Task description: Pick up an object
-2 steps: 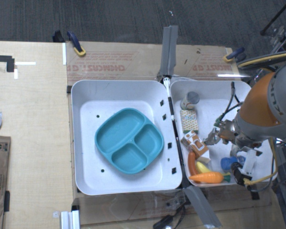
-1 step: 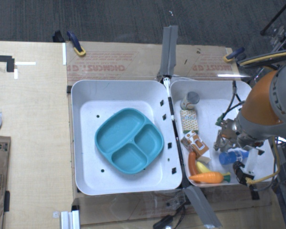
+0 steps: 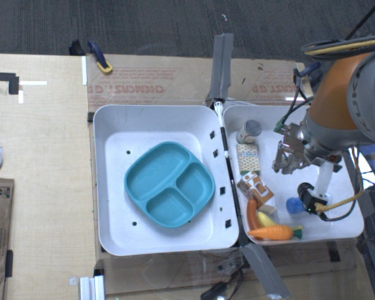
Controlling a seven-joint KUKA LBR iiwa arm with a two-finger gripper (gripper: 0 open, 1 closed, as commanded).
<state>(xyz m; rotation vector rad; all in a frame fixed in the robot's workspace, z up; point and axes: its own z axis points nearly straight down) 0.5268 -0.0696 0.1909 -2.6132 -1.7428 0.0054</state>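
Observation:
My gripper (image 3: 287, 160) hangs over the middle of the right bin (image 3: 353, 227), under the grey and orange arm. Left of it lie a small grey cup (image 3: 250, 130), a flat patterned box (image 3: 248, 157) and a brown-and-white carton (image 3: 255, 188). Along the bin's front edge sit a red sausage (image 3: 252, 212), a yellow banana piece (image 3: 267, 219) and an orange carrot (image 3: 275, 232). A small blue object (image 3: 294, 205) rests just below and right of the gripper. Nothing is seen held by the gripper.
The left bin (image 3: 109, 167) holds a blue divided plate (image 3: 169, 184). A grey divider post (image 3: 222, 67) rises between the bins at the back. Cables (image 3: 337, 205) loop from the wrist over the right bin's right side.

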